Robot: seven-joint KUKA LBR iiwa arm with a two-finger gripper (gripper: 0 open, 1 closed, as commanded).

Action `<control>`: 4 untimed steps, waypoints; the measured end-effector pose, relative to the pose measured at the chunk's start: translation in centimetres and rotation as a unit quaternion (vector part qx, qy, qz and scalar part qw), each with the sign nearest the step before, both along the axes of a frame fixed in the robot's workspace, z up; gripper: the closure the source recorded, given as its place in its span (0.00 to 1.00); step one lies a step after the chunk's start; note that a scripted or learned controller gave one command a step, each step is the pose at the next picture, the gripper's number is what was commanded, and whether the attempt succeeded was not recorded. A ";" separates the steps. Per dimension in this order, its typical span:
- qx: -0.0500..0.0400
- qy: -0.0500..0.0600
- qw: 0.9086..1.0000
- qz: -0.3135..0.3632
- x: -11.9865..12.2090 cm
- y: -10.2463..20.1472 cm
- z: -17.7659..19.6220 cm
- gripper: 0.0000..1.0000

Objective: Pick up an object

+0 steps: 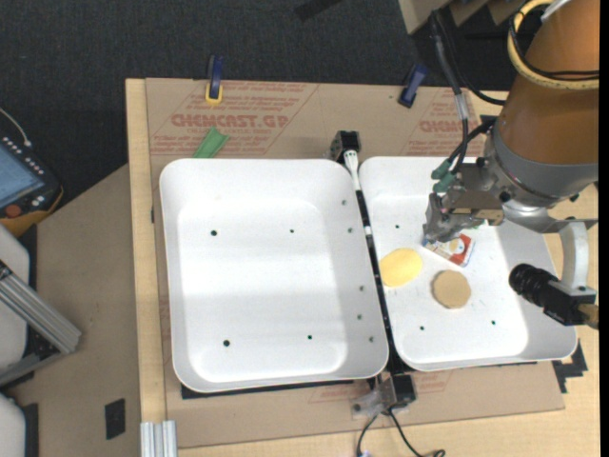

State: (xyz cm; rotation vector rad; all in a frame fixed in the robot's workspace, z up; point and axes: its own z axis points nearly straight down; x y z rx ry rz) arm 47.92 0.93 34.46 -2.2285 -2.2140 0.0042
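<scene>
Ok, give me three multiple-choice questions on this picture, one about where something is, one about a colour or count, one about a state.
1. Where does the hand hang?
A. over the left bin
B. over the right bin
C. off the bench

2. What colour is the ball?
A. yellow
B. blue
C. black

3. How does the tan disc lie?
A. stacked on the ball
B. flat on the bin floor, apart from the ball
C. propped on the rim

Answers:
1 B, it hangs above the right bin, just over a red and white packet.
2 A, it is plainly yellow.
3 B, white floor shows between disc and ball.
</scene>
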 end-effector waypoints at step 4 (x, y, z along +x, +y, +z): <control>0.000 0.005 1.000 0.001 -0.2 4.5 -4.9 1.00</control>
